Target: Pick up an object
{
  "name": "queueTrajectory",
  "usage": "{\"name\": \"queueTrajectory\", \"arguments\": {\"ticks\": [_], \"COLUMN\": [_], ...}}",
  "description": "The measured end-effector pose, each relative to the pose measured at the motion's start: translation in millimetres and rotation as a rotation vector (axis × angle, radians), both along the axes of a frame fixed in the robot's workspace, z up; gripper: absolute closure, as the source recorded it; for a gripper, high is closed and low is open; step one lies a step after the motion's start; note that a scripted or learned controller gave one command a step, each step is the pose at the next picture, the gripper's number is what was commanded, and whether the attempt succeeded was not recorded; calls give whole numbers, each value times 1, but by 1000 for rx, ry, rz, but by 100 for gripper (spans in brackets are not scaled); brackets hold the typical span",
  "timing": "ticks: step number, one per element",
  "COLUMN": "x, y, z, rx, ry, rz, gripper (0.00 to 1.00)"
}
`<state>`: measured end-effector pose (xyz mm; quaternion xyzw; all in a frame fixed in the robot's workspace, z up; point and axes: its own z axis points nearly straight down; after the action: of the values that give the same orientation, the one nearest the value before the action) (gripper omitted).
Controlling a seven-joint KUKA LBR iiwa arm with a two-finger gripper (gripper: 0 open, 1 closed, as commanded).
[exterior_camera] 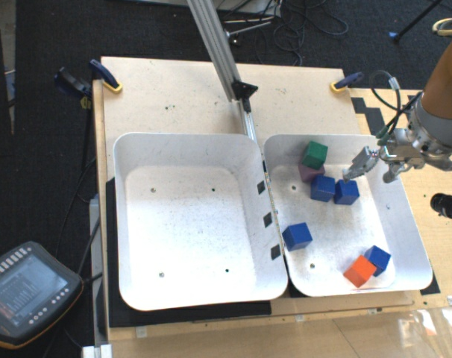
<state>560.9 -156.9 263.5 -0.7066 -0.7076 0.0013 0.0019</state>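
Note:
The right bin [405, 222] holds several small blocks. A green block [315, 154] sits at its far side with a purple one [309, 172] tucked just below it. Two blue blocks [335, 189] lie side by side near the middle. Another blue block [297, 236] rests by the bin's left wall. An orange block [359, 271] and a blue block [377, 259] touch at the near right corner. My gripper [374, 167] hangs over the bin's right part, just right of and above the blue pair. Its two fingers are spread apart with nothing between them.
The left bin [136, 162] lies beside the right one. A slanted metal pole [215, 36] crosses the bench's far side. Clamps [105, 77] grip the board's far corners. A teach pendant [24, 293] lies off the bench at the near left.

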Motion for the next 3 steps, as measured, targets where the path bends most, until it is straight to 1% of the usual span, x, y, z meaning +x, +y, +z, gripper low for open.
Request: {"name": "queueTrajectory", "arguments": {"ticks": [1,2,3], "x": [1,-3,-11], "y": [0,6,-2], "z": [3,-43,-98], "rx": [-1,0,0], "ry": [-5,-1,1], "rz": [-1,-1,-3], "gripper": [0,0,0]}}
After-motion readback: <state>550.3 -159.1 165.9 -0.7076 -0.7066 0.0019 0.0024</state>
